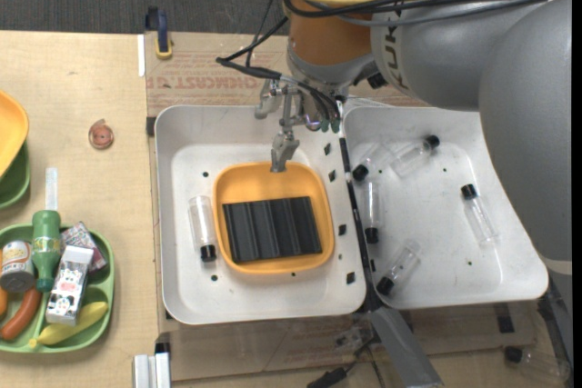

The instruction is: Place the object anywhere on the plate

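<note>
reaching in from right, arm bent down | fingers (281, 155) over plate (235, 185) far rim | finger state unclear

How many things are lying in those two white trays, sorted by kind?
Clear tubes with black caps: 6, first one beside the plate
Orange plate: 1
Black ridged block on the plate: 1
Total: 8

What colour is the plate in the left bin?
Orange-yellow. The plate holds a ridged black block, shown best in the camera view.
</note>
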Tool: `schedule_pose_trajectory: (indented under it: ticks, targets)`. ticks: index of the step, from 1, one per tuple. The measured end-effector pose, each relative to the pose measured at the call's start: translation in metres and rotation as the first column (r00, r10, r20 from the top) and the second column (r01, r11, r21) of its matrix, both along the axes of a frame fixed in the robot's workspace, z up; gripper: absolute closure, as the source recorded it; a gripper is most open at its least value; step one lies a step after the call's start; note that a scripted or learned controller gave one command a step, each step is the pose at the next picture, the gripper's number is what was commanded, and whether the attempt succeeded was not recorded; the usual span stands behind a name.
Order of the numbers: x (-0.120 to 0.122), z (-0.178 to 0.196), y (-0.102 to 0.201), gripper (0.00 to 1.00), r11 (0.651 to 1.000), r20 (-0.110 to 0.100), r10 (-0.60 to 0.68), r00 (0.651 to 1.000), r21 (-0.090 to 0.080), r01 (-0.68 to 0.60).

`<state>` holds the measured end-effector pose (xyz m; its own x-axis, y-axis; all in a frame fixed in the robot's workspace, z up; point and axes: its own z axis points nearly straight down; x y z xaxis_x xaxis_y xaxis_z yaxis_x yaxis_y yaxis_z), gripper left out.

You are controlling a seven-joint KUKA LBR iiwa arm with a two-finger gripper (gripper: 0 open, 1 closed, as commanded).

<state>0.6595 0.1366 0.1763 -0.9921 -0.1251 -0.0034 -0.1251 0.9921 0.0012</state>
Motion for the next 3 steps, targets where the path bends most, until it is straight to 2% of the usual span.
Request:
schedule_pose_trajectory:
  ticks: [1,2,3]
  targets:
    - [-0.053,0.044,0.044,0.0,1.0,-0.001,-0.02,1.0,0.0,0.02]
    - [-0.078,0.038,0.074,0.0,0.947,-0.003,0.321,0.947,0.0,-0.321]
    - [-0.096,0.045,0.035,0.0,0.835,-0.001,0.55,0.835,-0.001,-0.55]
